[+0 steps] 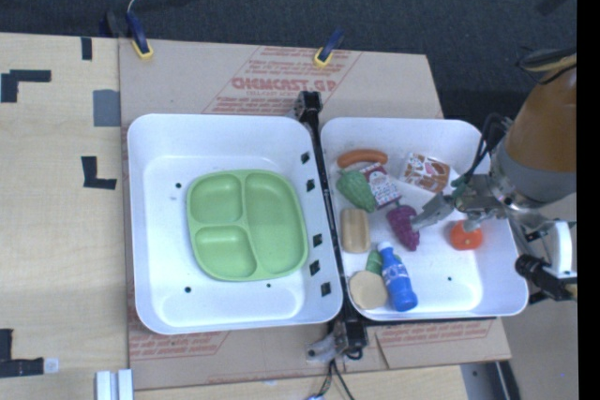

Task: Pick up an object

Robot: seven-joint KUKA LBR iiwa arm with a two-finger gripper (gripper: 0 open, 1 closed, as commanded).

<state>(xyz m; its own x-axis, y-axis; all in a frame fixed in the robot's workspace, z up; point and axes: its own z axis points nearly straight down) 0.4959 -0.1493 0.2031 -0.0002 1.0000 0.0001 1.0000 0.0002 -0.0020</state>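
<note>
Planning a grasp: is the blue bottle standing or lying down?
Lying down: the blue bottle shows its full length along the right bin's floor, white cap end up-left.

arm cut off at right edge, claw fingertips blurred — orange object partly hidden beneath

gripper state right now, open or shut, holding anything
Gripper: cannot be told; it sits over the right bin by the purple grapes.

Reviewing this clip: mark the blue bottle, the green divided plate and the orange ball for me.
blue bottle [397,282], camera view, on the middle of its blue body.
green divided plate [278,222], camera view, on its large right compartment.
orange ball [466,237], camera view, on its visible top surface.
</note>
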